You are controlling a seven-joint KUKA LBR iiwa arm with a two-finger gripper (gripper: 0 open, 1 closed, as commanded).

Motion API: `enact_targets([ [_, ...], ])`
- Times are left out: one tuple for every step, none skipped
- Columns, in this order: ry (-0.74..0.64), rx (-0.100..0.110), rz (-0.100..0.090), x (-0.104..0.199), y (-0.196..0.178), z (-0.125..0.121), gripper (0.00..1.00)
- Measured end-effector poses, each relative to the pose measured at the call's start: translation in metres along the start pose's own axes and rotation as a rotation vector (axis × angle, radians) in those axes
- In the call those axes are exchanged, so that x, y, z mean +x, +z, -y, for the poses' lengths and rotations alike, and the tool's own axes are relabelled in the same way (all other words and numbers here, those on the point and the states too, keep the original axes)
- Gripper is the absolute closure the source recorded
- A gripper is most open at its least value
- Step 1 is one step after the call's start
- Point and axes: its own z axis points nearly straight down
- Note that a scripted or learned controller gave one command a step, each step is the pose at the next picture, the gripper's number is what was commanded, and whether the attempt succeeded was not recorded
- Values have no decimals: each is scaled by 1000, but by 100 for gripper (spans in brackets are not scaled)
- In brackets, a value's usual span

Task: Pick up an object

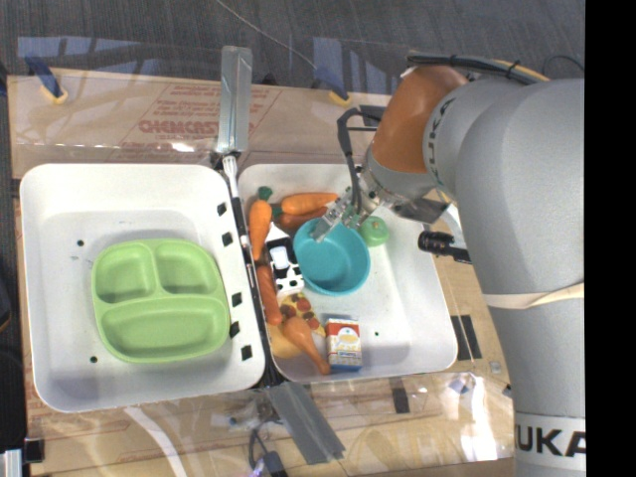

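**Teal bowl under the gripper**

Metal fingers of the gripper [336,219] straddle the teal bowl's [332,259] far rim; whether they pinch it, I cannot tell. Carrots [260,229] (several) lie beside it in the right bin [422,311]. A green tray [159,300] fills the left bin [50,266].

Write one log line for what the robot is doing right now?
gripper: at teal bowl rim | nothing seen held | right bin: carrots, small box | left bin: green tray
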Motion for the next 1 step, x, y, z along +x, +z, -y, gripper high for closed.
enact_targets([
  [163,-2,30,20,-6,-4,100],
])
